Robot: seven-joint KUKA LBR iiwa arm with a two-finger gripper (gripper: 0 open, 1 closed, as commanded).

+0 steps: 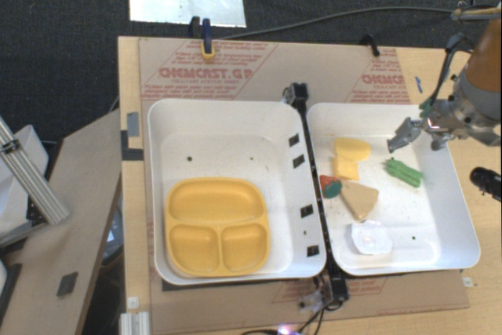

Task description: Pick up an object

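The right bin holds several small items: a yellow block, a green ridged piece, a small red and green piece, a tan wedge and a white round lid. My gripper hangs over the far right part of this bin, just above and behind the green piece. Its fingers stand apart and open, with nothing between them. The yellow block lies to its left.
The left bin holds a yellow divided tray. A black-clipped wall separates the two bins. The arm's wrist rises at the right edge. A cable runs across the back of the bench.
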